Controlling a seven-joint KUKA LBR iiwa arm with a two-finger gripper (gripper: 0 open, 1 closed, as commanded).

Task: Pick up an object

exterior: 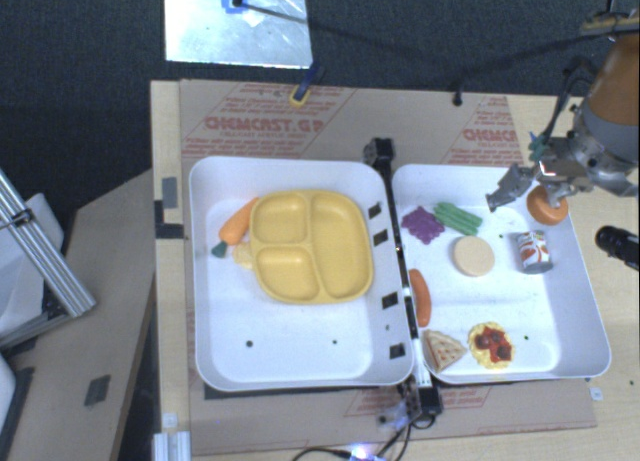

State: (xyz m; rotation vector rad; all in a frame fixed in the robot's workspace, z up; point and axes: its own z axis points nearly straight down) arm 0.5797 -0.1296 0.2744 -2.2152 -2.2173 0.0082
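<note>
White left bin (215, 329) holds a yellow tray (305, 246) and a carrot (236, 222). Right bin (575, 334) holds grapes (423, 224), beans (458, 217), can (533, 251), sausage (420, 296), an orange (547, 206). The gripper (535, 181) hangs just beside the orange; its grip is unclear.

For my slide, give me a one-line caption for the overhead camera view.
Robot hand hovering above the right bin of toy food, beside an orange fruit; a yellow divided plate sits in the left bin.

Bright, even overhead light; white bins (300, 349) slightly washed out, foil sheet (238, 9) glaring, soft shadows, mild blur.
</note>
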